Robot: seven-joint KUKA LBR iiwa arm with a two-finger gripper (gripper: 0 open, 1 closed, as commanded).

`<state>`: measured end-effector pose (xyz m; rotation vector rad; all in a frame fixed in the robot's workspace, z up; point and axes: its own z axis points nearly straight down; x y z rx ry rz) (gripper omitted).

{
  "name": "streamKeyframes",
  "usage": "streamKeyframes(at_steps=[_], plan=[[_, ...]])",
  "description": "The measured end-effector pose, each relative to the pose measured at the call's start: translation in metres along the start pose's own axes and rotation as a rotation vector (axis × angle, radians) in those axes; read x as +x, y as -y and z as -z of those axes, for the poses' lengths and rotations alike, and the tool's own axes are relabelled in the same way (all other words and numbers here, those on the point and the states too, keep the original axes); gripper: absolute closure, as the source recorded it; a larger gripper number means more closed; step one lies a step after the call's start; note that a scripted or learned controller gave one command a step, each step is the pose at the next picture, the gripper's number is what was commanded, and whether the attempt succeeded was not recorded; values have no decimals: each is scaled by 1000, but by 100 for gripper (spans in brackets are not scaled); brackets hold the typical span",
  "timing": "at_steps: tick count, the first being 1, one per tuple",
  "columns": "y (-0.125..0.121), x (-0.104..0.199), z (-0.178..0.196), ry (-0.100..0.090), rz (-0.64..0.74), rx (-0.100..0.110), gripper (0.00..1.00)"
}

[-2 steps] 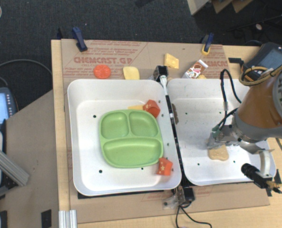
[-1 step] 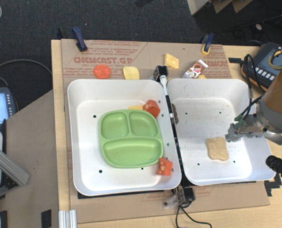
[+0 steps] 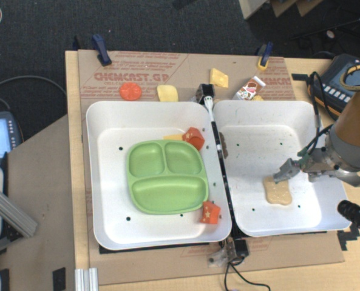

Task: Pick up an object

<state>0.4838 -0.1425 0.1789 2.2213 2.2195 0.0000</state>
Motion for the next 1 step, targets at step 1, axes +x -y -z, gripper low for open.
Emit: streamKeyframes(at_steps=[1], plan=[[-17, 11, -51, -3, 2, 5, 0]])
